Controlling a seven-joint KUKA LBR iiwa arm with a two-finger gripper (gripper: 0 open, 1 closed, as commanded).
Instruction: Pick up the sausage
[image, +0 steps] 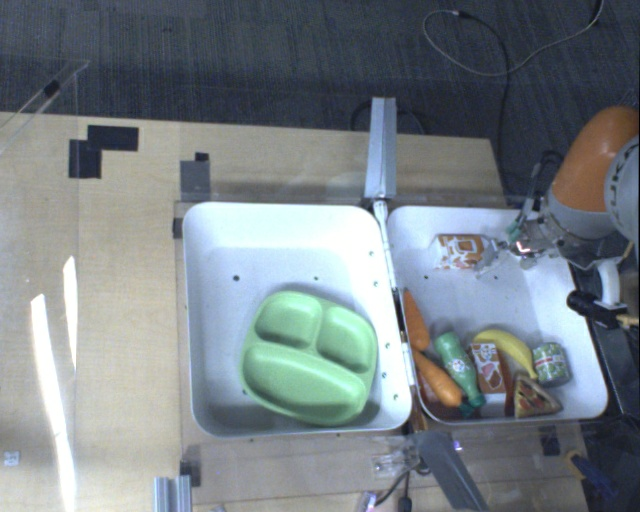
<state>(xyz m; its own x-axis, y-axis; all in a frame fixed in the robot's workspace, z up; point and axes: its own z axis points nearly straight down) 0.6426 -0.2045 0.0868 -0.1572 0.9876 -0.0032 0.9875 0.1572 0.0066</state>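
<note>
Sausage (413, 318) first: your gripper (522, 240) sits at the right bin's (590, 400) far right edge, beside a snack packet (461, 251). The sausage lies well apart, along that bin's left wall, above a carrot (438, 379).

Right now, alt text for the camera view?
Two white bins side by side: the right bin holds toy food including an orange sausage along its left wall, a banana and a can; the left bin holds a green divided plate. The arm sits at the right bin's far right corner.
</note>
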